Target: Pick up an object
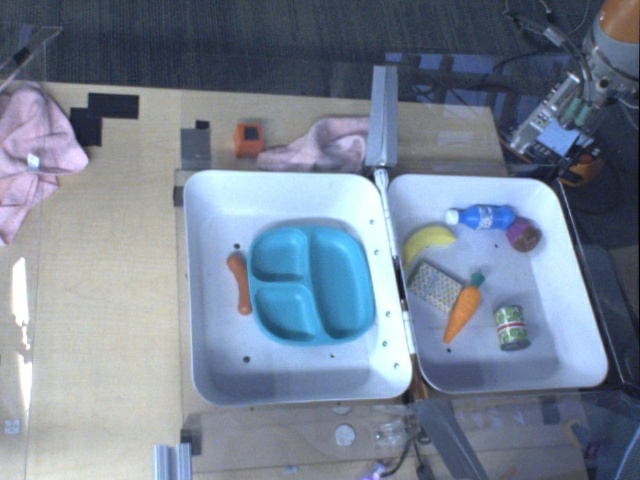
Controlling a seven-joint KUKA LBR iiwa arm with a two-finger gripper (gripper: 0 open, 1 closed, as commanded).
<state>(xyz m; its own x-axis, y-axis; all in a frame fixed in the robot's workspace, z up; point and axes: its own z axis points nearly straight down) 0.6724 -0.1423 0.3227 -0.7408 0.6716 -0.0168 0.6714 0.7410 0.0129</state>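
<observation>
carrot [461,311]: right bin [570,268], mid, lying aslant; prob. light stiff plastic, a bit slick. grab across the fat orange middle.
neighbours: grey speckled pad [434,285] touching its left side, may snag; small can [512,327] just beside on the right, upright.
far side of bin: yellow lemon-like piece [428,240], blue bottle [482,217] lying flat, purple round bit [523,235].
left bin [205,288]: blue divided tray [308,283], orange sausage [240,282].
claw [556,116]: past the bench's far right corner, well apart from the bins; released or clenched, can't tell.
bench [110,298]: pink cloths at far edge.
</observation>
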